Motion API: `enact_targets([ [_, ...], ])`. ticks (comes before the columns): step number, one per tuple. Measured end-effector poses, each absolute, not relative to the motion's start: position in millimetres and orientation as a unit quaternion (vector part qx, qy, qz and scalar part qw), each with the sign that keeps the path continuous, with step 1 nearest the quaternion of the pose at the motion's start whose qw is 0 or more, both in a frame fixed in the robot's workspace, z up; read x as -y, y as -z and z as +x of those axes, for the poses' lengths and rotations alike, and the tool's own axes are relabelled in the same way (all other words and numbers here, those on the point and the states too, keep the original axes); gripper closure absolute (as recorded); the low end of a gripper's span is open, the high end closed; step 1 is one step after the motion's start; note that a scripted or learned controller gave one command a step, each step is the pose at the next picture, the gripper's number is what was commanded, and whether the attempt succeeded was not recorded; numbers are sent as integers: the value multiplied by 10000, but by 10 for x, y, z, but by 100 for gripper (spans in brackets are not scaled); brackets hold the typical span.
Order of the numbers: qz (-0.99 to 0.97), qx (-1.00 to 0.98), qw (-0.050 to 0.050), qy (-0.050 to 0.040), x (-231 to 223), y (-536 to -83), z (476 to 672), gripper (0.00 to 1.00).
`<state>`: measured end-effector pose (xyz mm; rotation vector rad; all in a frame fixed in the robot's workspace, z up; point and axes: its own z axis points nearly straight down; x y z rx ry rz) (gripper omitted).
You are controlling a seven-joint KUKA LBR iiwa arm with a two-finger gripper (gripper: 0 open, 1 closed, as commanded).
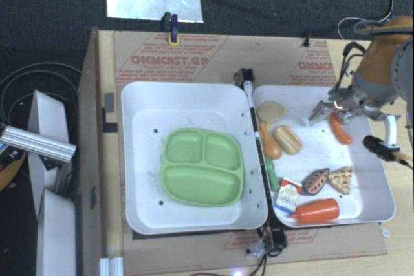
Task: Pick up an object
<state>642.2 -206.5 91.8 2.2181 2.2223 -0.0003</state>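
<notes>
Gripper [331, 110] at right bin's [381, 200] upper right, finger state cannot tell; small red sausage [340, 129] just below it, apparently not gripped; likely light, stiff, slippery plastic; pinch across its middle

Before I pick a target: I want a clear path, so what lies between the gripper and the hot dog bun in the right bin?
In the camera view, bare white bin floor separates the gripper from the hot dog bun.

grey arm [388, 71], orange band, metal gripper [335, 111]
</notes>
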Motion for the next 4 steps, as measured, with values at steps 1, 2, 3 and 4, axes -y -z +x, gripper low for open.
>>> enact_targets([
  [1,7054,-7088,34,-14,2067,-1047,6442,100],
  [2,7063,-7079,11,-11,1736,-1665,5929,100],
  [3,7038,-7104,48,-34,1360,-2254,6458,100],
  [4,7044,-7098,-8,-4,900,-2186,6153,100],
])
